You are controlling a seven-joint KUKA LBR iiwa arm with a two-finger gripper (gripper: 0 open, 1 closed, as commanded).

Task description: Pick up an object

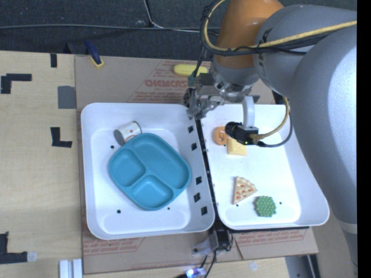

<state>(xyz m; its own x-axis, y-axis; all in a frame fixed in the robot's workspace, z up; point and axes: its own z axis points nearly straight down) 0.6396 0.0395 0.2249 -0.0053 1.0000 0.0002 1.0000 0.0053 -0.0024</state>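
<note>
The arm reaches in from the right, its orange band at the far edge; the left bin holds a blue tray and, at its far left, a small can lying on its side; the right bin holds a cheese wedge beside an orange piece at the far side, and a pizza slice and a green lump near; the gripper hangs over the far end of the divider between the bins; whether its fingers are apart or together I cannot tell.
</note>
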